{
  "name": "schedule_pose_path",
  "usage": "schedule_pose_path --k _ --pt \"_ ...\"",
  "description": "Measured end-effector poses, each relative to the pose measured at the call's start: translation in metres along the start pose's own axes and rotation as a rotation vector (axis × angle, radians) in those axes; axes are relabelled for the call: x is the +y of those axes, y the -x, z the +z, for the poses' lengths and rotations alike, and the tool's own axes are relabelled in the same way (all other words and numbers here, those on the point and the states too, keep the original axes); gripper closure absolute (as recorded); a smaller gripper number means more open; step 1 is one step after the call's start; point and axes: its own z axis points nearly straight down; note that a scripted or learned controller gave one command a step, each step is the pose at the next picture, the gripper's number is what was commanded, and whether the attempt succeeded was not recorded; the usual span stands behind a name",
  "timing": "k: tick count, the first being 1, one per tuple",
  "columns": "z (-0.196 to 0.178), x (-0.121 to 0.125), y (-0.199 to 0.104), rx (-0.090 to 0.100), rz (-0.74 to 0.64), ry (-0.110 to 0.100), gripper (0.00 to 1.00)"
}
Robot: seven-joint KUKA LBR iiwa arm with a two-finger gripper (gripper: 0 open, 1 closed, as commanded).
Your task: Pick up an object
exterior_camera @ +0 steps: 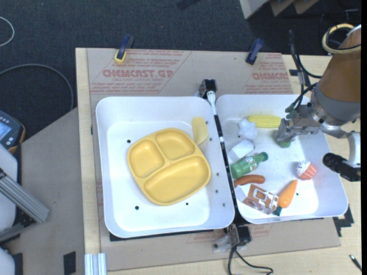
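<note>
Right bin (335,208) holds the arm's (344,79) lowered jaws.

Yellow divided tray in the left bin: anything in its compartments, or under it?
The yellow divided tray has three compartments, all bare. A pale yellow piece sticks out at its upper right edge. Whatever lies beneath the tray is covered.
</note>
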Motion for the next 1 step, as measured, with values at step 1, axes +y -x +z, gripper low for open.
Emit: schedule_pose_path --k 1 --pt "0.0149 -0.0778 -0.0995 0.006 0.0 -0.017 1.0"
